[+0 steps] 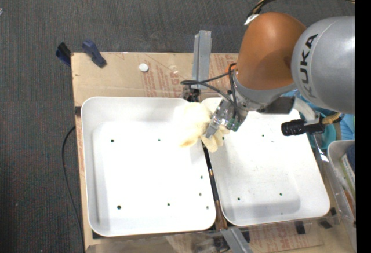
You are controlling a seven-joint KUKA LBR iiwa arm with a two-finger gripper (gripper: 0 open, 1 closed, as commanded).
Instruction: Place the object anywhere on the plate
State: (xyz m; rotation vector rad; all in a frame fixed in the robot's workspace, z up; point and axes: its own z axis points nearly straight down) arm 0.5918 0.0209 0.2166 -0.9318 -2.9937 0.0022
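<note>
The left bin (145, 176) lies bare-floored. At its far right corner, across the divide between the bins, sits the pale yellow object (194, 124), soft and crumpled, blurred at its edges. The gripper (219, 125) is just right of it, touching; finger state cannot be told. No plate is discernible. The right bin (272, 182) follows.

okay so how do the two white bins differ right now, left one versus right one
The left bin lies fully open to the camera, while the arm hangs over the right bin's upper edge. A pale yellow object overlaps the left bin's upper right corner, with the end effector beside it near the divide. Both are shallow, white and dotted with small dark spots.
</note>
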